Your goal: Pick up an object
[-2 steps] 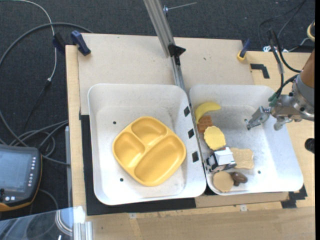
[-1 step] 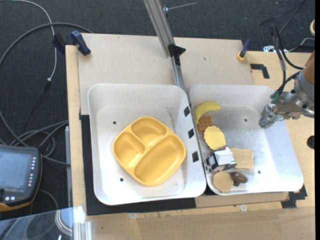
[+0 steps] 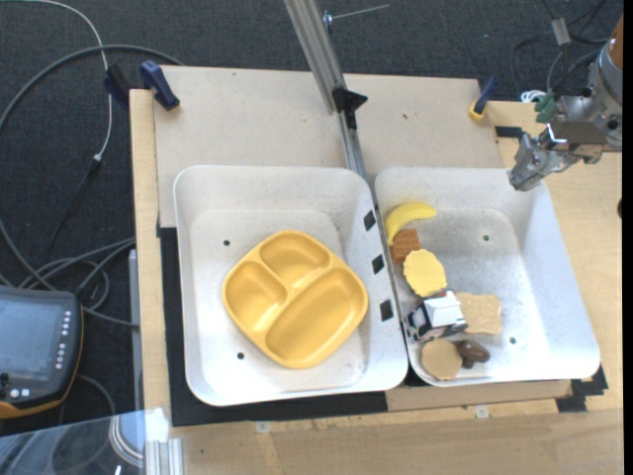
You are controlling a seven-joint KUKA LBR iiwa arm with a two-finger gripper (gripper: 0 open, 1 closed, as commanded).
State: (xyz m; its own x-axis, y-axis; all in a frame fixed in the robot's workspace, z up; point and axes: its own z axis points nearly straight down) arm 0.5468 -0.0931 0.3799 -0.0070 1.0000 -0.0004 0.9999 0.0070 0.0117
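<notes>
two white bins sit side by side on a bench (image 3: 247,117); the left bin (image 3: 198,206) carries a yellow divided plate (image 3: 295,298) at its centre. toy foods, a banana (image 3: 409,215) among them, line the right bin's (image 3: 554,265) left edge. the gripper (image 3: 524,174) hovers over that bin's far right corner, holding nothing; how far open it is cannot be told.

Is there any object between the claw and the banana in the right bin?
Nothing visible does. The claw is over the upper right rim of the right bin. The banana lies near that bin's left wall, and only bare bin floor shows between them. The other food pieces lie below the banana.
</notes>
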